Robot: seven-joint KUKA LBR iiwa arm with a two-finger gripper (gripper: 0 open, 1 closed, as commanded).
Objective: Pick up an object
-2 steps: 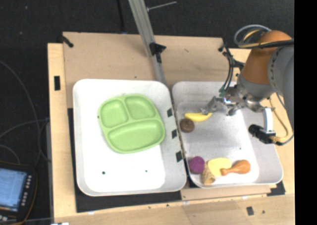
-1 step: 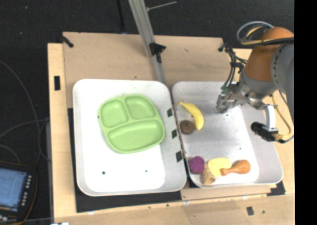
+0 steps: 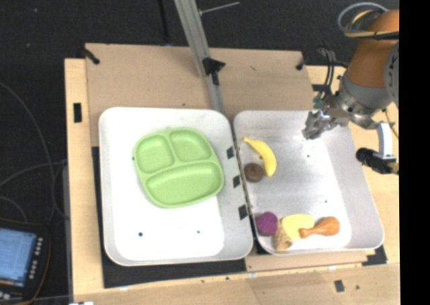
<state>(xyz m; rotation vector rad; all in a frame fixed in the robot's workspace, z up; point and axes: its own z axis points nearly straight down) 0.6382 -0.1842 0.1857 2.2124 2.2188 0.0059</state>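
Two white bins [image 3: 121,183] on tan bench [image 3: 148,75].

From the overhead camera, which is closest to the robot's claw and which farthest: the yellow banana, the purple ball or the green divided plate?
Measured from the gripper:
1. Yellow banana, right bin, near the divider.
2. Purple ball, right bin's front corner.
3. Green divided plate, left bin.

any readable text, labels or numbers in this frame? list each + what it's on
None can be read.
Handheld screen at the lower left: lit bluish display, content too small and blurred to read.
Green divided plate, banana, both white bins: no print visible.
Arm's orange band and gripper: no lettering visible.
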